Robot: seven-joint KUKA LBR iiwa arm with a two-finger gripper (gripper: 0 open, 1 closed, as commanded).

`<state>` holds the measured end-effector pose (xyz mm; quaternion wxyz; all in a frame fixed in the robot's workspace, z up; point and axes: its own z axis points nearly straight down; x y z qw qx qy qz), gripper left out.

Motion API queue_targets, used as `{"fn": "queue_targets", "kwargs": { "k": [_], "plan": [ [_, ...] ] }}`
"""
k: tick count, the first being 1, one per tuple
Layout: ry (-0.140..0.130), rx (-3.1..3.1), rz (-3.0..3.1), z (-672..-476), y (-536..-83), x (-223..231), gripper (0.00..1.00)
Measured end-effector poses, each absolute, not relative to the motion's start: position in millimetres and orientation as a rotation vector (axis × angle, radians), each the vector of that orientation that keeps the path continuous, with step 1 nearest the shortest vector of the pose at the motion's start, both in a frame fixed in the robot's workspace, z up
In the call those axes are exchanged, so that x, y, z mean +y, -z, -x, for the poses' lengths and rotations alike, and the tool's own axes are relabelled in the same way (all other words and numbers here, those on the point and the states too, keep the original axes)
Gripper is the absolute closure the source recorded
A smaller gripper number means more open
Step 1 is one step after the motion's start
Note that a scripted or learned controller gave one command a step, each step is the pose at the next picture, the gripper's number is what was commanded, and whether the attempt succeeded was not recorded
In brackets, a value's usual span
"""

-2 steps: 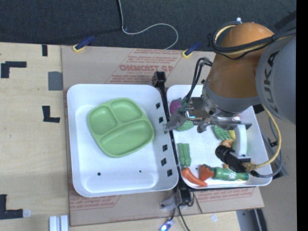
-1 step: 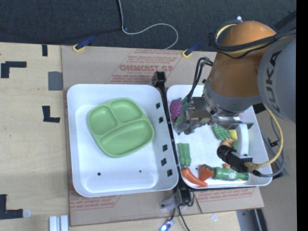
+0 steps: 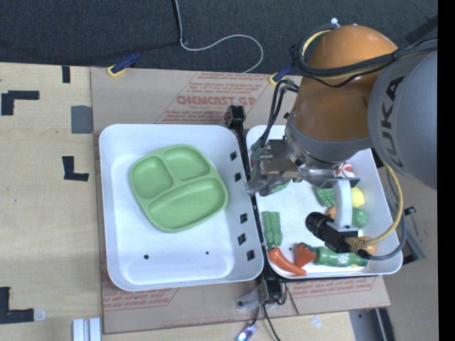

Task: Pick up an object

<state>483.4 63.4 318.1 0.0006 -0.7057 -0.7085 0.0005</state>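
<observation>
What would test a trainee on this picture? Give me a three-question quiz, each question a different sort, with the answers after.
1. True or false: the green plate lies in the left bin.
2. Multiple choice: the arm hangs over which place? A) the left bin B) the right bin C) the cardboard behind the bins
3. Fill in the blank: the green plate is split into ___ compartments.

Key
1. True. The plate sits in the left bin.
2. B. The arm's orange part covers the back of the right bin, above a pile of small toys.
3. Three: two smaller ones at the back and a long one at the front.
</observation>
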Motion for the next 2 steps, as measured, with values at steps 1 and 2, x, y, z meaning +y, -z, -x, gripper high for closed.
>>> {"fn": "queue_targets", "kwargs": {
  "k": [1, 2],
  "plan": [
    [0.000, -2.218, 2.229, -483.7, -350, -2, 1.00],
    [0.003, -2.232, 2.211, -483.7, -384, 64, 1.00]
  ]
}}
